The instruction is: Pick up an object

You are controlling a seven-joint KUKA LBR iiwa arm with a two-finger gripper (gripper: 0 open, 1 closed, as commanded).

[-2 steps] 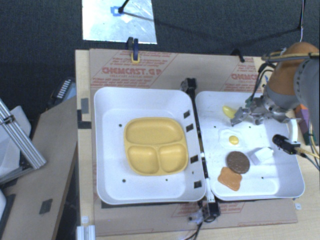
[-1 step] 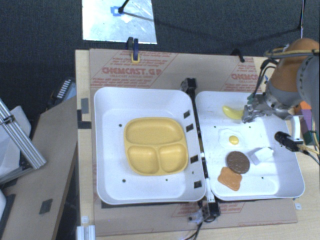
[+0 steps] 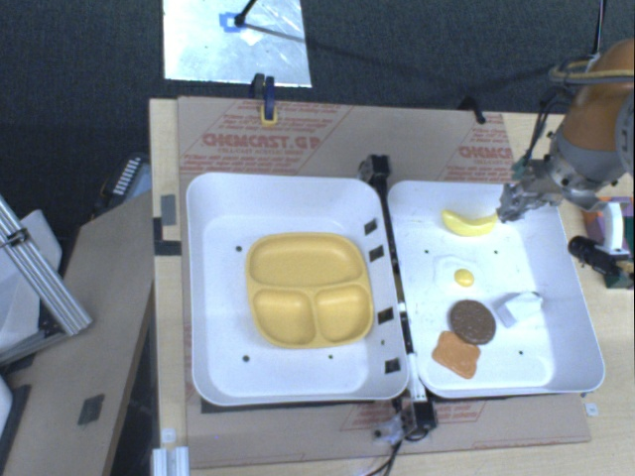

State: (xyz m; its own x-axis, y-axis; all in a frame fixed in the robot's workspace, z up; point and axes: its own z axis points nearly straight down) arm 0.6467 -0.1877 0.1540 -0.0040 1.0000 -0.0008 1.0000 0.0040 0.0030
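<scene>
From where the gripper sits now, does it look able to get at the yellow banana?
Probably yes: the gripper is right beside the yellow banana in the right-hand white bin, with nothing between them.

A robotics lab is indicated; two white bins (image 3: 203,296) are set side by side on a cardboard sheet (image 3: 298,137) clamped at the upper centre by a yellow clamp (image 3: 266,102); aluminium framing (image 3: 40,276) is seen at the left edge; a grey and orange arm (image 3: 595,117) is mounted at the upper right.
</scene>
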